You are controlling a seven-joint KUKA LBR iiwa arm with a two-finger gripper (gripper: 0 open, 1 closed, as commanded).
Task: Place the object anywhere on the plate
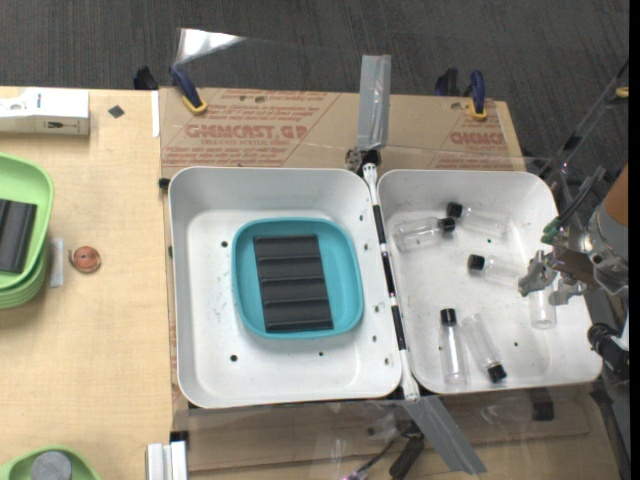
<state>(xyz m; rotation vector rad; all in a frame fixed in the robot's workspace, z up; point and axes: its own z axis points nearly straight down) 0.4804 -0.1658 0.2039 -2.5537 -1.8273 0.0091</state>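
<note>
Tool [545, 286] hung over the right edge of the right shallow white bin [520, 183]; whether its fingers stood apart or together could not be told. Several clear plastic vials with black caps [452, 344] lay scattered in that bin. Teal square plate [346, 288] carrying a black ribbed insert [292, 283] sat in the left white bin [200, 298] on the worktop [90, 368].

cam: one, fixed overhead | slanted down | both bins [190, 268] framed | mid-range
</note>
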